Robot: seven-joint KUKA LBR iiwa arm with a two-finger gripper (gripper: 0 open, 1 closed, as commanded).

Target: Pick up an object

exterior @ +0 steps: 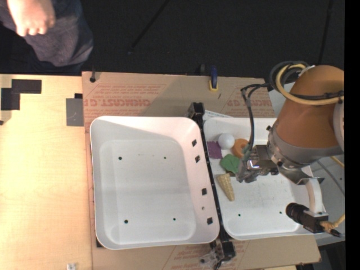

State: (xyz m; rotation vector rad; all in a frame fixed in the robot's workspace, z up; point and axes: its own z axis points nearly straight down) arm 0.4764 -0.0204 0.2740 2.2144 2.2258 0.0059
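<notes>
In the right bin [264, 218] lie several small objects near its left side: a purple piece [214, 149], a white ball [226, 140], an orange piece [241, 147], a green piece [230, 163] and a tan cone [226, 185]. My gripper [248, 172] hangs low over the bin just right of the green piece and above the cone. The wrist and cables hide its fingertips. Nothing shows clearly between them.
The left bin [107, 151] sits beside the right one, with a black divider clip strip [203, 167] between them. The orange-banded arm [309, 114] covers the right bin's far right. A person's hand [31, 16] is at the top left, beyond the bench.
</notes>
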